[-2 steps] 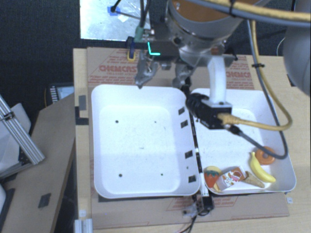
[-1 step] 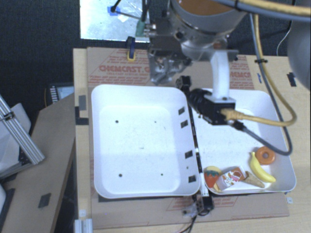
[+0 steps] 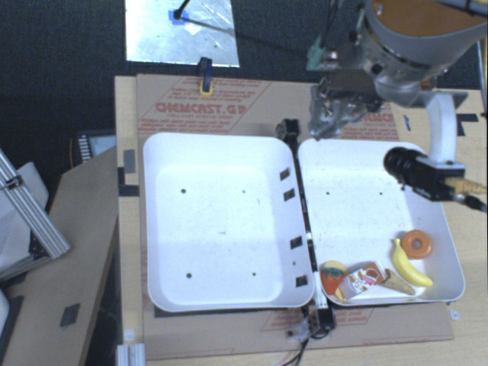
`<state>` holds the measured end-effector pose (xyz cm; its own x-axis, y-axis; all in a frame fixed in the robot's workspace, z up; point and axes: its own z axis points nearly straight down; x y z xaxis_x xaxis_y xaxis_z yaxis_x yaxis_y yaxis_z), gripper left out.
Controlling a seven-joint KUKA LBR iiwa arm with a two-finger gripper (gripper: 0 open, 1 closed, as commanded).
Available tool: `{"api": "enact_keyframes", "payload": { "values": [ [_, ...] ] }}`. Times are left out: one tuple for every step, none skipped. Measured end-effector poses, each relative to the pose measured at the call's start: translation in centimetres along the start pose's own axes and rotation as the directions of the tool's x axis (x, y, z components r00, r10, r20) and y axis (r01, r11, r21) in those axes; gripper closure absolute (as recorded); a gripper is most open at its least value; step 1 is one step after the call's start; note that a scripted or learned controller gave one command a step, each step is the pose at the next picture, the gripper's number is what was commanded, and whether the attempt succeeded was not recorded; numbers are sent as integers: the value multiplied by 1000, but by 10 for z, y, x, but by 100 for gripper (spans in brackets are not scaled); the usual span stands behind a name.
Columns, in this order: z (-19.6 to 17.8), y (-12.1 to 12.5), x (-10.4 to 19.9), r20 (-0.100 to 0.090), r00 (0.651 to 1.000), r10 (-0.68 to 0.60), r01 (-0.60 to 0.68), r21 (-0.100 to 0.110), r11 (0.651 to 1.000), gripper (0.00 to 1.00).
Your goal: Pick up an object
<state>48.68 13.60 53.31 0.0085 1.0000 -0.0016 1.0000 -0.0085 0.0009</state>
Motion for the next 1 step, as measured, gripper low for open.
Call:
{"api": "enact_keyframes", "payload": {
  "values": [
    [198, -2, 34, 3, 1000, -12, 12, 14, 1000, 100]
  ]
}}
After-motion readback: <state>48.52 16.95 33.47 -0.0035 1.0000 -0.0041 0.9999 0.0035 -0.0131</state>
